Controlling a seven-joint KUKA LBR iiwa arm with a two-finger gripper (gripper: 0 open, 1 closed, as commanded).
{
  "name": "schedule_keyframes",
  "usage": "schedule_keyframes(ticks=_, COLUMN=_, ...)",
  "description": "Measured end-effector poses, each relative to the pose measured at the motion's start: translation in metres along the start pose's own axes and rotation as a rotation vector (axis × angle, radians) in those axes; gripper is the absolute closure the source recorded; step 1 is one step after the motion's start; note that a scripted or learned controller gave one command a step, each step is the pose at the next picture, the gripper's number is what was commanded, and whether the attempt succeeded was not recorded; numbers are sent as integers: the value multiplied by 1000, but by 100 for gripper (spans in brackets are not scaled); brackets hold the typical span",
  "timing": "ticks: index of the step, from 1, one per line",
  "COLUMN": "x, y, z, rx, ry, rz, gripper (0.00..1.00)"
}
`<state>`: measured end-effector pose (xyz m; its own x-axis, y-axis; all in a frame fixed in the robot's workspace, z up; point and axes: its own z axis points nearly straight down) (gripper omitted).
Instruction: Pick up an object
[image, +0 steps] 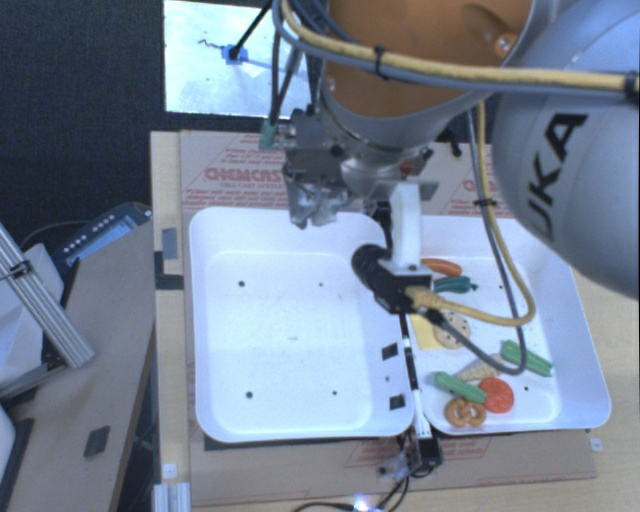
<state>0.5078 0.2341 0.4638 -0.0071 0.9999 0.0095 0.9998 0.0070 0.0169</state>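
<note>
Toys lie scattered in the right bin (575, 300), and any one of them would serve as the object to pick up. The gripper (318, 208) sits high in the camera view, near the far rim of the left bin (290, 330), and its metal body hides the working end, so I cannot tell whether it is apart or together, and nothing is seen held in it. It is well apart from every toy.

To do this step well, my judgement is that the arm should travel over to the right bin and choose a piece with free space around it. The green stick (527, 358) near the right side lies apart from its neighbours and looks an easy target. The pretzel (464, 411) and the red disc (496, 396) sit just beside each other near the front rim, so a descent there risks nudging one while closing on the other. A straight drop with the jaws across the narrow side of the stick seems safest.

Further in the right bin are an orange carrot (441, 267), a dark green piece (453, 285) just beside it, a yellow slab with a round cracker (452, 330) on it, and a second green stick (459, 387). A black cable housing (378, 275) hangs over the divide between the bins.
</note>
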Motion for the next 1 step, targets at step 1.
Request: schedule_keyframes(ticks=1, x=0, y=-20, z=95, rx=23, ry=-12, rz=5, gripper=100)
